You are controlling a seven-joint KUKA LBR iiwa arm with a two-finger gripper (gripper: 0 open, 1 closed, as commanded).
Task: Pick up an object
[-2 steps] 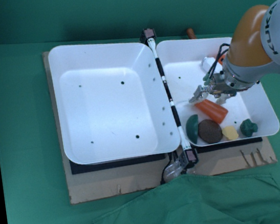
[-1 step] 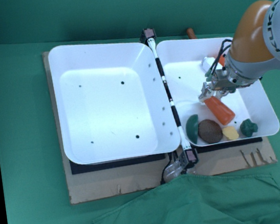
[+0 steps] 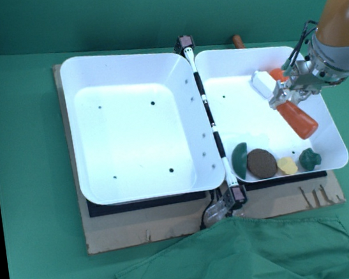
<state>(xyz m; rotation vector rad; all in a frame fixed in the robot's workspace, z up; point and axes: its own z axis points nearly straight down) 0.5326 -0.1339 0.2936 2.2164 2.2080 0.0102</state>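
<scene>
My gripper (image 3: 282, 96) hangs low over the upper right part of the right bin (image 3: 240, 104), directly above an orange bottle-shaped object (image 3: 301, 120) with a white cap (image 3: 262, 83). The bottle lies on a slant, and the gripper body covers its middle. Along the bin's front wall sit a dark green wedge (image 3: 240, 157), a brown round disc (image 3: 261, 163), a small yellow piece (image 3: 287, 165) and a dark green lump (image 3: 309, 159).
The left bin (image 3: 134, 128) lies beside the right one, with a black-and-white rod (image 3: 205, 108) along the seam between them. A small orange item (image 3: 237, 41) rests outside, behind the right bin. Green cloth (image 3: 242, 255) bunches at the front.
</scene>
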